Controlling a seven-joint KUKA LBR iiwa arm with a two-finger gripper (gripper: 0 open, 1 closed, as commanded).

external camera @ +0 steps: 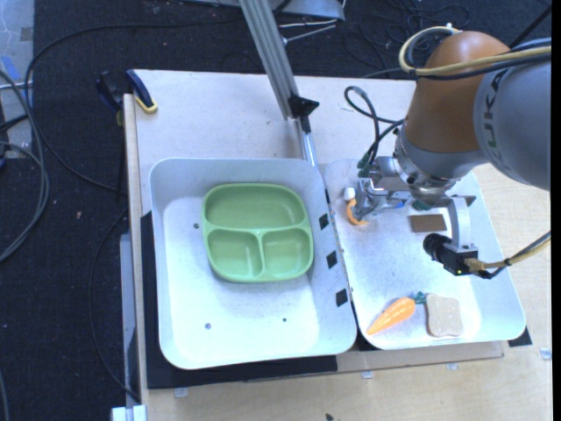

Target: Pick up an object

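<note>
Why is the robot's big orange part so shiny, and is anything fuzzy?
In the camera view, the orange band has a bright glare spot from overhead light; the green plate and toy carrot look sharp; the claw sits in the arm's shadow, so its details are hard to make out.

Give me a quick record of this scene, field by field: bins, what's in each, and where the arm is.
left bin: green divided plate
right bin: toy carrot, beige block, brown block, small orange piece
arm: reaches in from the right, over the right bin's far end
gripper: low beside the small orange piece; grip not discernible
</note>
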